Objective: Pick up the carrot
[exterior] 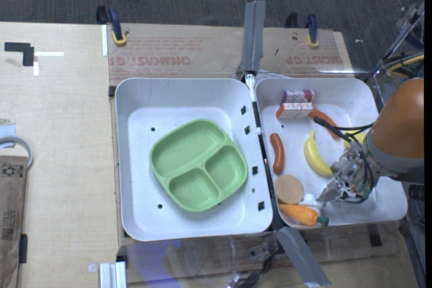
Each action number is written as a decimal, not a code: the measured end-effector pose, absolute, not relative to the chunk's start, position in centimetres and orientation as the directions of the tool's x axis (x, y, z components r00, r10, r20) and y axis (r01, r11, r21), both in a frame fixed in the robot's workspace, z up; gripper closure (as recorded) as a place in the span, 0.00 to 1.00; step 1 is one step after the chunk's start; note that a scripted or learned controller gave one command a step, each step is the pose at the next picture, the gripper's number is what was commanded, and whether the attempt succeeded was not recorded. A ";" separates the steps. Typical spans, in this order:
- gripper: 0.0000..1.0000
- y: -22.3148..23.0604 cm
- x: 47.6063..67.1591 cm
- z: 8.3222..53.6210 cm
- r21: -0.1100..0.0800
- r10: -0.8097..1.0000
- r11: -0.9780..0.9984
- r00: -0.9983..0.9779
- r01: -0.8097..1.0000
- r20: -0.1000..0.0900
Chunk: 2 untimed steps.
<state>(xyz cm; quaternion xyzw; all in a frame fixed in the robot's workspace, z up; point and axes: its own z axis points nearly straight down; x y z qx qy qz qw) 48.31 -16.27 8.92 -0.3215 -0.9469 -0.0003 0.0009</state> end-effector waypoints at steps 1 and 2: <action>1.00 -16.3 48.5 9.6 0.001 0.610 0.792 -0.792 0.610 0.004; 1.00 -18.8 49.5 24.2 -0.004 0.890 0.456 -0.456 0.890 0.002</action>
